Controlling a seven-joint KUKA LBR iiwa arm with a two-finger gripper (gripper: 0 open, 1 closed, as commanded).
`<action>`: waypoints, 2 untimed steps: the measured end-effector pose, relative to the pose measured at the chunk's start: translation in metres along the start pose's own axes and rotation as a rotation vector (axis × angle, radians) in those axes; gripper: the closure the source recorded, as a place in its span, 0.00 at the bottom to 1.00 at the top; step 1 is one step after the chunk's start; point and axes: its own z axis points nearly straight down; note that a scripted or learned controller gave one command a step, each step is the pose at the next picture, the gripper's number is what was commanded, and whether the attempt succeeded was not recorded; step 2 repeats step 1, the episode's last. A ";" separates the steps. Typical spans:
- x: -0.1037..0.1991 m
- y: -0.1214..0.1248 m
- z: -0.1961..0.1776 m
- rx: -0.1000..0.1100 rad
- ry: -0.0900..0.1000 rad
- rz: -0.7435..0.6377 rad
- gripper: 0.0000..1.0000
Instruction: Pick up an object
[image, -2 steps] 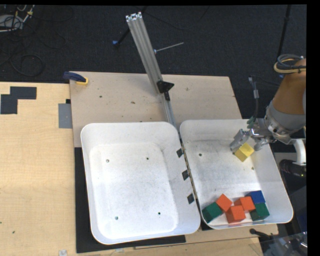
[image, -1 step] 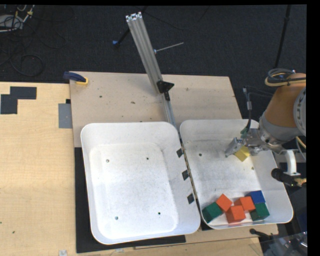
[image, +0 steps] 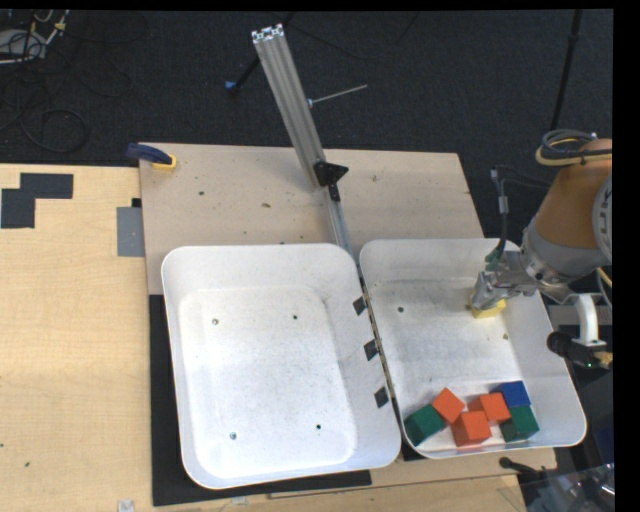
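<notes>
Yellow block (image: 488, 311) beneath gripper (image: 487, 296)

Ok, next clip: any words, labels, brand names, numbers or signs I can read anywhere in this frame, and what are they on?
None: no readable text anywhere in this frame.
The blocks in the right bin have plain faces: orange, green, blue.
The yellow piece at the claw is unmarked.
The left bin bears specks and small holes, no print.
The dark patches on the wooden bench are plain shapes, not signs.
</notes>
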 end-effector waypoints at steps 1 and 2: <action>-0.005 0.003 -0.063 0.012 0.007 -0.003 1.00; -0.005 0.003 -0.063 0.012 0.007 -0.003 1.00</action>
